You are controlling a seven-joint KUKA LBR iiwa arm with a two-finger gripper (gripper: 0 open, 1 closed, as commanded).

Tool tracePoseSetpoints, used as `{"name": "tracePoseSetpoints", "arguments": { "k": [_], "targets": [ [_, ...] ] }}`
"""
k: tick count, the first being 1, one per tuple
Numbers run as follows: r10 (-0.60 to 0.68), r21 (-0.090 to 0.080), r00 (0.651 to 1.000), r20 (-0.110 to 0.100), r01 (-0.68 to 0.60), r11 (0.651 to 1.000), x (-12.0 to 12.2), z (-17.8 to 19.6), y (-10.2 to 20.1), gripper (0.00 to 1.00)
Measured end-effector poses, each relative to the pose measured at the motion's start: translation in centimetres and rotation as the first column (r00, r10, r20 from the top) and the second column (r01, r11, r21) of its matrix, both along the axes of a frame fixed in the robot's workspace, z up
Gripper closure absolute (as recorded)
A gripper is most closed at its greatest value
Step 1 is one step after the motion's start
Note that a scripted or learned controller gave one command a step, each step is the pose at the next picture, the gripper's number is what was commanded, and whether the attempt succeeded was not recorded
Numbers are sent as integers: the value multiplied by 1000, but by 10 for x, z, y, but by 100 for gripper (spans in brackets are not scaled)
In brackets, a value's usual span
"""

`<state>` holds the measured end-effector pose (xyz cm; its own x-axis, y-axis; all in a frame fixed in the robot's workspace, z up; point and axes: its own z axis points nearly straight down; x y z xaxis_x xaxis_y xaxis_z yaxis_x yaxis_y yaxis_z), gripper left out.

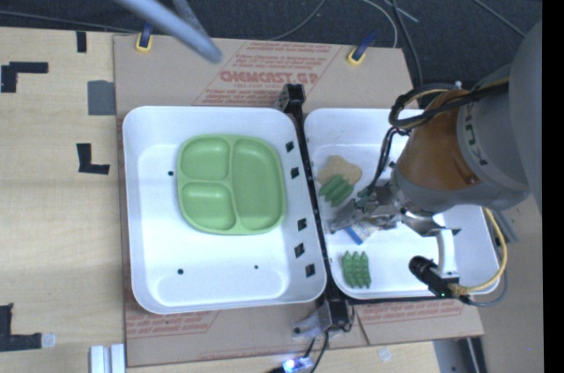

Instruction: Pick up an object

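In the camera view, two shallow white bins are seen side by side on a cardboard sheet, and the black divider (304, 186) between them is taken here as the landmark. To the left of the divider, the left bin (145, 186) holds a green sectioned plate (233, 183), set a little apart from the divider and well away from the arm. To the right of the divider, the right bin (348, 120) holds the smaller items: a tan, cookie-like piece (342, 168) just beside the divider, a green ridged piece (335, 189) touching its lower edge, and a second green ridged piece (355, 269) lower down, near the bin's front wall. The arm (449, 151) is lowered into the right bin, and the gripper (363, 212) is placed just right of the divider, close below the upper green piece. Whether the gripper is spread or closed cannot be told, since its tip is blurred and partly masked by the wrist; nothing is plainly seen to be held. A small blue object (353, 234) lies just beneath it. The upper green piece is judged the nearest candidate, lying up and slightly left of the gripper, its long axis slanted from upper right to lower left.
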<state>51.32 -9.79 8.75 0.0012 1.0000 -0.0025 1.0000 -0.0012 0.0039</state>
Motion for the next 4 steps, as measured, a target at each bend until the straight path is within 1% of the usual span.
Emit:
{"name": "tracePoseSetpoints", "arguments": {
  "k": [1,2,3,4],
  "targets": [
    [3,2,1000,6,-3,1000,2,12,2,100],
    [2,2,1000,-2,-2,1000,4,68,-7,100],
    [2,1,1000,0,-2,1000,5,122,-18,100],
    [2,2,1000,-3,-2,1000,5,151,-18,100]
  ]
}}
